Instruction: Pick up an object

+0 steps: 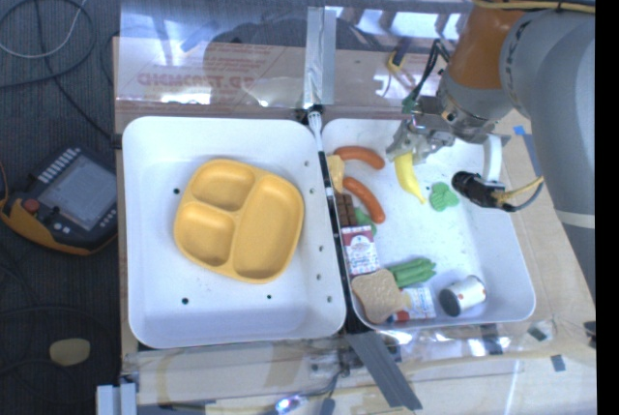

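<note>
My gripper (416,144) hangs low over the back of the right bin (503,239), right above the upper end of a yellow banana (409,179). Whether it touches the banana I cannot tell. A small green toy (443,197) lies just right of the banana. Two orange sausages (358,155) (367,198) lie to its left. Nearer the front sit a red and white carton (359,250), a green vegetable (412,270), a slice of bread (375,289) and a silver can (463,295).
The left bin (155,307) bears a yellow compartment plate (239,218). A dark chocolate bar (340,207) and a pale yellow piece (335,170) lie along the divider wall. The grey arm with its orange band (484,45) reaches in over the right bin's back corner.
</note>
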You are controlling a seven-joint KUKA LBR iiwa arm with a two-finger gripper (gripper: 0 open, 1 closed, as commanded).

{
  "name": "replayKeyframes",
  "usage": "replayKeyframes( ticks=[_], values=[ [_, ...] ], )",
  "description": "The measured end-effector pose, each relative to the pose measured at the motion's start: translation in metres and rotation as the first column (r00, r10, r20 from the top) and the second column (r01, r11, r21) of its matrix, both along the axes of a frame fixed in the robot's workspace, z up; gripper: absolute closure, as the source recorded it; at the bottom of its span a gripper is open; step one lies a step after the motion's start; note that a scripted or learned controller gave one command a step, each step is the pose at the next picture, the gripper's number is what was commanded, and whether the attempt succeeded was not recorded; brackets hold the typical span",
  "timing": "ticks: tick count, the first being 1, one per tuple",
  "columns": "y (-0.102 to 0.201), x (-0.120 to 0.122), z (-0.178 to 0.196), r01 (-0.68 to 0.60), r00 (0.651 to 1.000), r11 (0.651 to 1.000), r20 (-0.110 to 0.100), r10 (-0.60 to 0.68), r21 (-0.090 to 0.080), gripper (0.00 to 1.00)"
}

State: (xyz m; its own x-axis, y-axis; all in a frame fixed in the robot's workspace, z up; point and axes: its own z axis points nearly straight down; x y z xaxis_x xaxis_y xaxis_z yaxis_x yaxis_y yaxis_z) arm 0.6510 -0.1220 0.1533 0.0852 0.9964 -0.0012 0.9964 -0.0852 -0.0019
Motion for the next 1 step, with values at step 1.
replayKeyframes(
  ticks=[1],
  values=[
    [0.0236, 0.0174, 0.0527, 0.060, 0.998, 0.998, 0.000, -0.060, 0.000, 1.00]
  ],
)
